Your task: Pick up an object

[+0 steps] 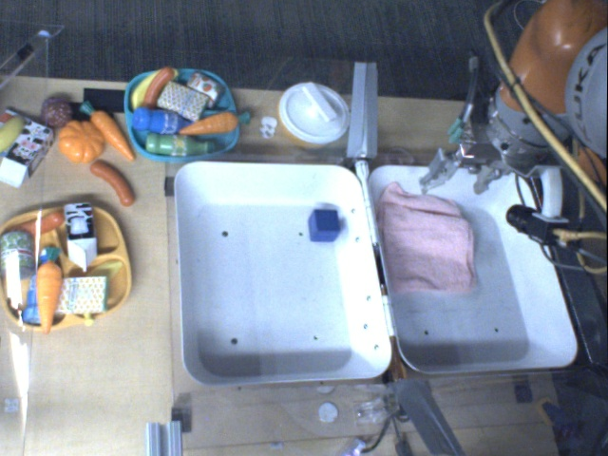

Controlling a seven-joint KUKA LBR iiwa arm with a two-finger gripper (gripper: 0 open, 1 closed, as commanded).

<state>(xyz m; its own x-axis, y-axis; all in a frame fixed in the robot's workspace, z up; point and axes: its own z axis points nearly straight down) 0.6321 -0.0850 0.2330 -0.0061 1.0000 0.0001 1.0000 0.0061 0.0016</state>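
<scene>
Gripper [462,172] hangs over the far edge of the right bin [532,350], its two fingers spread apart with nothing between them, just beyond the far right corner of the pink cloth [426,238]. That folded cloth lies in the right bin's left half, against the divider. A small blue block [325,224] sits alone in the left bin [237,350], toward its far right.

Arm [560,36] cut off at right edge, fingers [439,171] perhaps spread (too small), toys [19,141] cropped left.
</scene>
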